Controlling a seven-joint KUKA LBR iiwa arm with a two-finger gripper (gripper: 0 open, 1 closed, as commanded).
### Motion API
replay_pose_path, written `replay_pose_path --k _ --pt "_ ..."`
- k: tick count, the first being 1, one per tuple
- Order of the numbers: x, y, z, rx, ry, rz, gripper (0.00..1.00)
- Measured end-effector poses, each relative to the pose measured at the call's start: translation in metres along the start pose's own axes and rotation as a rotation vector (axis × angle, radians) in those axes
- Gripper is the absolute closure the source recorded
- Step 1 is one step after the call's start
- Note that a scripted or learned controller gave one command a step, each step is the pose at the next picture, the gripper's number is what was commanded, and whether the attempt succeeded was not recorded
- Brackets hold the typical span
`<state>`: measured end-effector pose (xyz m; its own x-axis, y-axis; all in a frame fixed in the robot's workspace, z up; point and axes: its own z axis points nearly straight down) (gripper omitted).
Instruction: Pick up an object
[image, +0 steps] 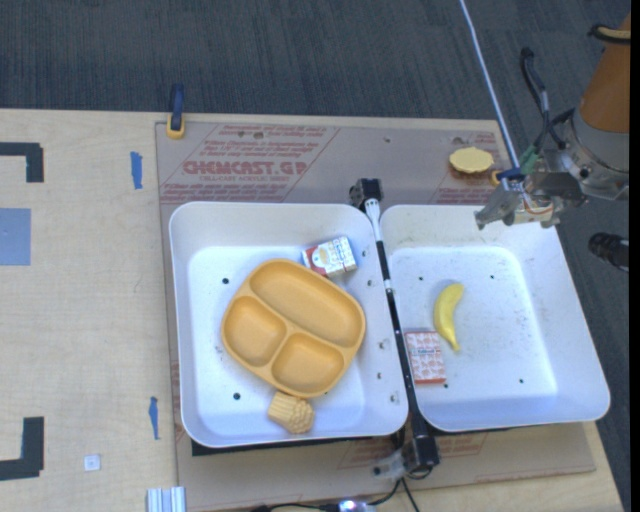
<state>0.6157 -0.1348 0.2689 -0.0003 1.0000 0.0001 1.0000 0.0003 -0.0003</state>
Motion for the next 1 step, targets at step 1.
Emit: replay_pose_path --k 1 --pt "-0.0394 0.0050 0.1739 0.001 0.000 0.001 0.00"
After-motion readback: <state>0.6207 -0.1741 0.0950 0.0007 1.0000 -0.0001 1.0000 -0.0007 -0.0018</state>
